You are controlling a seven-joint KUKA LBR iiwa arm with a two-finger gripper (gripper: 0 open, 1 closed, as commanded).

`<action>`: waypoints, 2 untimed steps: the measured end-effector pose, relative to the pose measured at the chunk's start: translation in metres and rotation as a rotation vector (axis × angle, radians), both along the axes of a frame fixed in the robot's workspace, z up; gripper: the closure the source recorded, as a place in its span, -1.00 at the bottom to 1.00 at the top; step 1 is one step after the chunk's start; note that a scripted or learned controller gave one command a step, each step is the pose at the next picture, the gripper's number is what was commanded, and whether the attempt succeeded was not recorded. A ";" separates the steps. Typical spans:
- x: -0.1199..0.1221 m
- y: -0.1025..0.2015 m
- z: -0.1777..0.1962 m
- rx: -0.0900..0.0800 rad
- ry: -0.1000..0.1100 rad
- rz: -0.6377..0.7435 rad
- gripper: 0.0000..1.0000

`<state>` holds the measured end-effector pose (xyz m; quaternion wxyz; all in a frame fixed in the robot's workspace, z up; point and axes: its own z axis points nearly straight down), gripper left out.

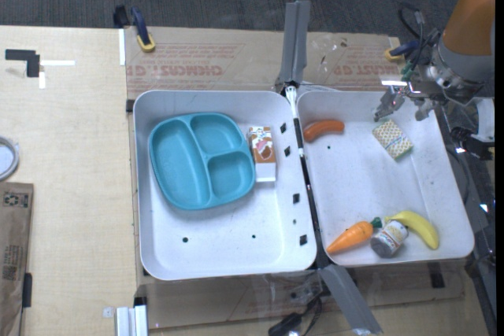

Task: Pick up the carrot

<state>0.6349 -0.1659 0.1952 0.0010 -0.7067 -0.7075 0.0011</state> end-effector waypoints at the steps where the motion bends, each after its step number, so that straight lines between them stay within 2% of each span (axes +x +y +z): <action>1: -0.092 0.036 -0.019 0.001 -0.001 0.284 -1.00; 2: -0.149 0.039 -0.007 0.001 0.000 0.006 -1.00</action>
